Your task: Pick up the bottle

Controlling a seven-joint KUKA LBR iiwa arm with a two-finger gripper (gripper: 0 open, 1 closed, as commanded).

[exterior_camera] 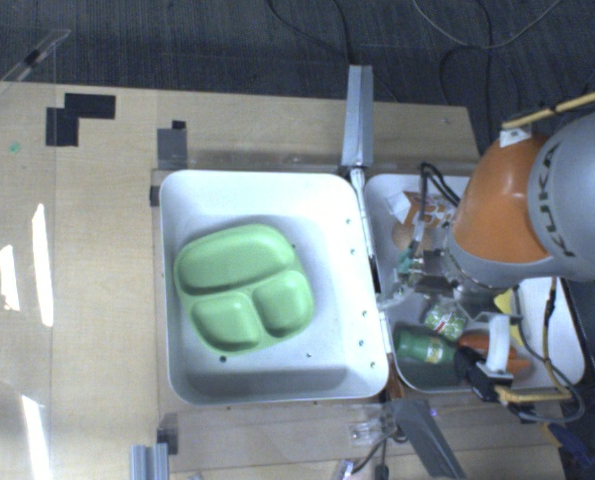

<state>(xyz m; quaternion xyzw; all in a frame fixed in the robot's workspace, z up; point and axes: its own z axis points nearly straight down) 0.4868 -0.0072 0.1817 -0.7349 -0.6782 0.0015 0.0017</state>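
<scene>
A dark green bottle (423, 348) lies on its side at the near edge of the right bin (383, 200), its length running left to right. My gripper (429, 286) hangs over the middle of that bin, just above and behind the bottle. The grey and orange wrist hides most of the gripper. Nothing shows as held.
The left bin (177, 368) holds a green divided plate (243, 286). In the right bin, a small green-labelled item (444, 319) and an orange and white object (498, 350) crowd beside the bottle, and brownish items (405, 230) lie at the back. Cables trail at the right.
</scene>
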